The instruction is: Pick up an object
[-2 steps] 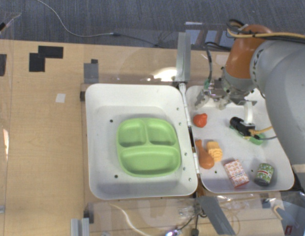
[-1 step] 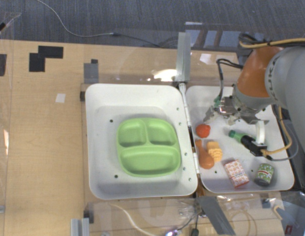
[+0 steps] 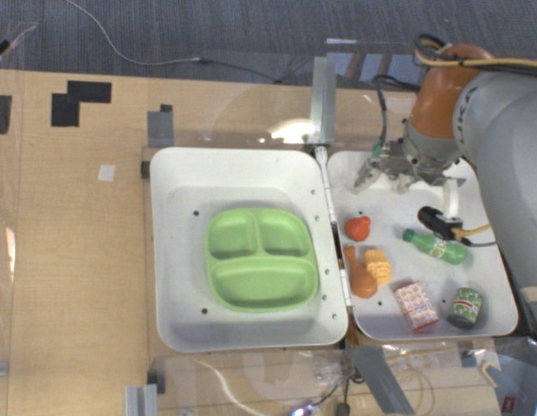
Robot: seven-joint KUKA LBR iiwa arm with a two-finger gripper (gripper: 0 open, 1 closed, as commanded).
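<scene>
The wooden counter [image 3: 69, 258] carries two white bins, with grey carpet beyond it. The left bin [image 3: 173, 319] holds a green divided tray [image 3: 260, 258]. In the right bin [image 3: 502, 306], the fingers [image 3: 385, 170] hang spread and unladen over its far end. Nearer than them lie a green bottle [image 3: 436, 246], red tomato [image 3: 359, 227], corn [image 3: 378, 265], carrot [image 3: 360, 276], pink box [image 3: 416, 305] and green can [image 3: 466, 306], with bare floor around the fingers.

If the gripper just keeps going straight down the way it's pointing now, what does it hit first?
Most likely bare floor of the right bin, near its back edge. The gripper hangs over an open patch; the red tomato-like toy lies nearer the camera, apparently off that line, though depth is hard to judge from this slant.
</scene>
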